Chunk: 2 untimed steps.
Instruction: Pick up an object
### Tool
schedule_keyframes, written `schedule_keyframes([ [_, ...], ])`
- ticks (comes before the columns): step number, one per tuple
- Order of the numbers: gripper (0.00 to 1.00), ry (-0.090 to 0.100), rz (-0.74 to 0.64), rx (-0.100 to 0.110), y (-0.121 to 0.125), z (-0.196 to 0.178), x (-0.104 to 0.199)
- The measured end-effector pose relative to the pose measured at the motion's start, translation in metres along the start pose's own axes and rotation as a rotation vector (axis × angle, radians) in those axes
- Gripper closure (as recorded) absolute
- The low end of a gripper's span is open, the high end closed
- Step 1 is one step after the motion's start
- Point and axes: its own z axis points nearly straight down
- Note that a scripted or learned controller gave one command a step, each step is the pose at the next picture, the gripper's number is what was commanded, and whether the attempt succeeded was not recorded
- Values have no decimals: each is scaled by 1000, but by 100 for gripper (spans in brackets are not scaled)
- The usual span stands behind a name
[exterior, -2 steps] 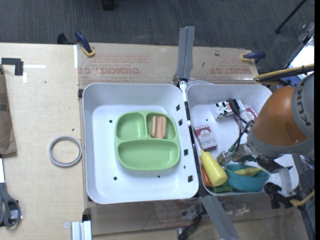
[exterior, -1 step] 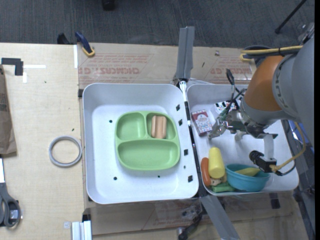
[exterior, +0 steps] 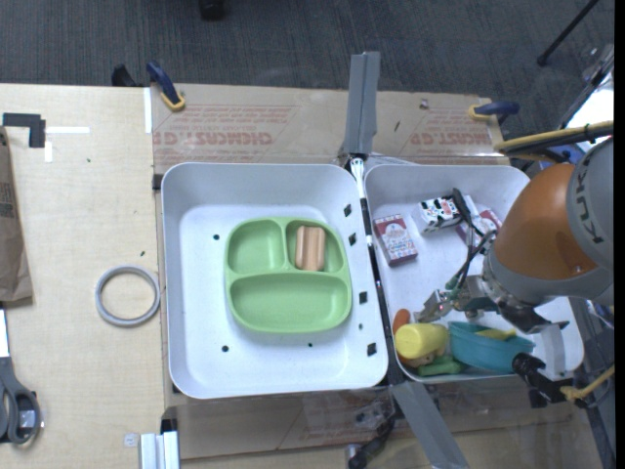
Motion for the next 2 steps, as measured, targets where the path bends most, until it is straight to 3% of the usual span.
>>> schedule_keyframes([
  [1, 0, -1, -92, -2, 76, 1, -62],
  [2, 0, 0, -18, 0, 61, -5, -36],
])
